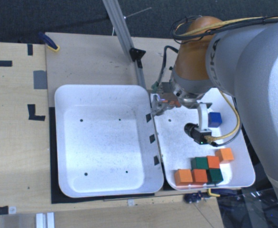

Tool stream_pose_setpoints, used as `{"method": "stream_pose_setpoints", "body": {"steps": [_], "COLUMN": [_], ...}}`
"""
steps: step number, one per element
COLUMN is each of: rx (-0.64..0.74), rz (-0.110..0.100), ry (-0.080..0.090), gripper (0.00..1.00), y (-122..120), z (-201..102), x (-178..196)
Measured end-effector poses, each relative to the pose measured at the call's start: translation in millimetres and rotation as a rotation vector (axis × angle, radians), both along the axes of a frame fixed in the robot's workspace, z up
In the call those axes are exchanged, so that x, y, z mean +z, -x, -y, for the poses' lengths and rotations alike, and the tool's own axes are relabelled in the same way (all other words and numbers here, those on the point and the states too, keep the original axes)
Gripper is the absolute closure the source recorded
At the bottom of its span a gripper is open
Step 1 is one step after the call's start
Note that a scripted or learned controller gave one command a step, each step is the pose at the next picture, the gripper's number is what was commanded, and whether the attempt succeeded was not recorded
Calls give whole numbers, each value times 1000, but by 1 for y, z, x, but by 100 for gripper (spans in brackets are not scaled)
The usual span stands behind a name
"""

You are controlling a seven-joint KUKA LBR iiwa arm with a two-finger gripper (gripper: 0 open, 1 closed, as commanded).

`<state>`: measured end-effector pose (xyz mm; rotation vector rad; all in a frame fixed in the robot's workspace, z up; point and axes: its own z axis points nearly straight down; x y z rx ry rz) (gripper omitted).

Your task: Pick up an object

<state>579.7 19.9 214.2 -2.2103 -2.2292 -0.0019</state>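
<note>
Camera view: arm (196,65) leans over right bin (177,141); whether claw (160,102) is clenched, cannot tell.

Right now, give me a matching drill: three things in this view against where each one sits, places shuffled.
Things:
1 blue block
2 green blocks
3 gripper

Places:
a near end of the right bin, among the orange blocks
b over the rims where the right bin meets the left bin
c far half of the right bin, apart from other blocks

Pairs: 1-c, 2-a, 3-b
</note>
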Motion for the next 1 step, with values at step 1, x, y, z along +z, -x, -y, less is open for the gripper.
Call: {"method": "stream_pose_setpoints", "body": {"steps": [1], "rx": [-2], "rz": [0], "ry": [1], "gripper": [100], "y": [-23], "z": [-41], "x": [2]}}
